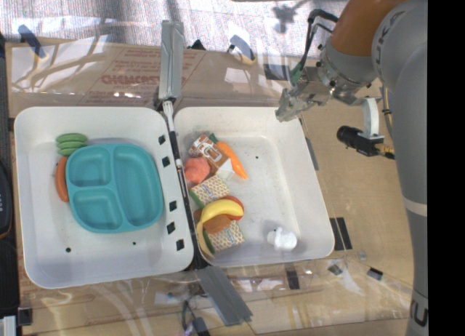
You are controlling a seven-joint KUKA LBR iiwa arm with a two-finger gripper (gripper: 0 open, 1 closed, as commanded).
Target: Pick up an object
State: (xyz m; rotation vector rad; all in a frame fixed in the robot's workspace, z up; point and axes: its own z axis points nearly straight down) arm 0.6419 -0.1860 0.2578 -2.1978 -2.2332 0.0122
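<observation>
My gripper (285,111) hangs above the far right corner of the right bin (305,182), with nothing visible between its fingers. A heap of toy food lies along that bin's left side: a carrot (232,158), a pink round piece (197,171), a small carton (205,149), a banana (220,209) and patterned blocks (211,189). A small white object (282,238) rests near the front right corner. The gripper is well apart from all of them.
The left bin (36,247) holds a teal divided tray (112,185), with a green pod (71,141) and an orange piece (61,180) at its left edge. A grey divider bar (171,62) runs back from between the bins. Cardboard lies behind them.
</observation>
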